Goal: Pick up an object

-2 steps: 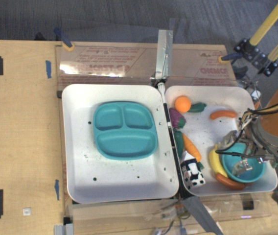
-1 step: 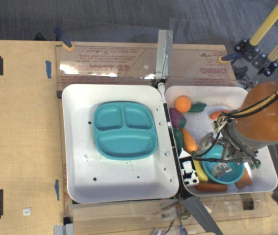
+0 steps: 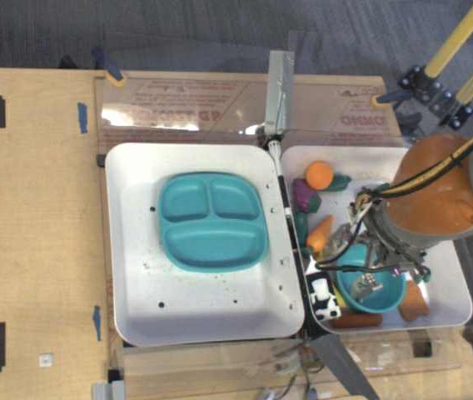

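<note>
Left bin (image 3: 128, 248): shallow, white, holding a teal divided plate (image 3: 213, 221) with three compartments, lying flat near the bin's middle. Small dark specks scattered on the bin floor around the plate.

Right bin (image 3: 449, 311): just beside the left bin, sharing the centre divider. All places below are given relative to the teal bowl (image 3: 378, 294), which sits toward the near side of this bin.
- Black-and-white toy (image 3: 323, 300), small, left of the bowl, against the divider.
- Orange carrot-like piece (image 3: 318, 233), up and left of the bowl.
- Purple piece (image 3: 303, 195), farther up and left, near the divider.
- Orange ball (image 3: 320, 175), well above and left of the bowl, touching or just beside a dark green item (image 3: 338, 182).
- Red elongated piece (image 3: 355, 321), just below the bowl, along the bin's near wall.
- Orange-brown piece (image 3: 415, 303), just right of the bowl.

Gripper (image 3: 371, 283): directly over the bowl, metal tip inside its rim outline. Cannot tell whether the fingers are spread or pressed together; cables and wrist hardware clutter the view. Nothing visibly pinched.

Arm's orange band (image 3: 436, 194) up and right of the bowl.
</note>
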{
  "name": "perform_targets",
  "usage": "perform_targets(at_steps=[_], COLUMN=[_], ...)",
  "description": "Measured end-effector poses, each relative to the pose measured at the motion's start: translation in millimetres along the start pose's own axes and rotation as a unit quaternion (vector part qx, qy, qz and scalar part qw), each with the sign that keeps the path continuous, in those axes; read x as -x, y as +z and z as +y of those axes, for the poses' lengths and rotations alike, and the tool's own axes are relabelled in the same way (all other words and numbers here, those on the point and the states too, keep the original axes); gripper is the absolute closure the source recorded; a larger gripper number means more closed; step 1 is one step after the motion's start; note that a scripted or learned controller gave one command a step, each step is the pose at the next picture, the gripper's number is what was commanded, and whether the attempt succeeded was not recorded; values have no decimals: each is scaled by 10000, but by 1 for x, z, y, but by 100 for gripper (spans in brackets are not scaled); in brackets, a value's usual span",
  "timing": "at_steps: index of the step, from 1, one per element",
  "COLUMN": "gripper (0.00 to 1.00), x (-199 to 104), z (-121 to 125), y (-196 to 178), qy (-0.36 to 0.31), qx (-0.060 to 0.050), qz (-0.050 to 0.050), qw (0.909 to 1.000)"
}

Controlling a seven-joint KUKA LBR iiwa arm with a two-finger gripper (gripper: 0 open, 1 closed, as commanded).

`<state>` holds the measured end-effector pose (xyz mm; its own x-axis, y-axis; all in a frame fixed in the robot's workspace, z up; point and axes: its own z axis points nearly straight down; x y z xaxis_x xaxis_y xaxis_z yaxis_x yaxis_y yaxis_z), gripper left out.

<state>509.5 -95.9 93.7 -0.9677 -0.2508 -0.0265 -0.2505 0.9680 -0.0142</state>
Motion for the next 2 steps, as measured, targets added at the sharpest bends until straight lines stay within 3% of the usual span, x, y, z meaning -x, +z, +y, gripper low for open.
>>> perform_targets(at_steps=[1, 2], gripper=[0, 100], x=[29, 35], z=[-8, -11], y=[4, -13], qy=[440, 434], qx=[37, -11], qz=[81, -9], qw=[9990, 9991])
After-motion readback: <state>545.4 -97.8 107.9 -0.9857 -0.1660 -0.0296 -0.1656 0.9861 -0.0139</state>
